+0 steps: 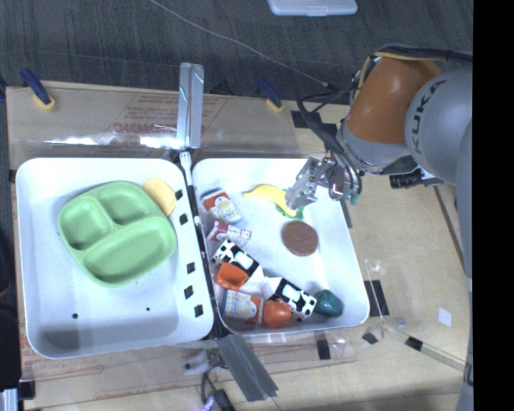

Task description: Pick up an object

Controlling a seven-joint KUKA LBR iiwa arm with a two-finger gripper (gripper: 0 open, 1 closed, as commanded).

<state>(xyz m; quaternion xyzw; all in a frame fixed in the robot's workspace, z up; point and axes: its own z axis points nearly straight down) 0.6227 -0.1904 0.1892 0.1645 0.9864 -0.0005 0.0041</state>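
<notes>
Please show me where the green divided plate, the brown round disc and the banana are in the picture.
green divided plate [117,233]: camera view, on the ridge between its compartments.
brown round disc [299,238]: camera view, on the middle of its top face.
banana [265,193]: camera view, on its yellow body.

arm [418,96]: cut off by the view's right side, upper links out of frame
fingers [303,193]: small and blurred; open or closed cannot be told
banana [269,195]: its right end hidden under the gripper [309,193]
white object [312,6]: cut off by the top edge
yellow piece [161,193]: partly tucked behind the green tray [116,233]
packet labels [222,207]: too small to read
bench [401,265]: cut off at the bottom edge
</notes>
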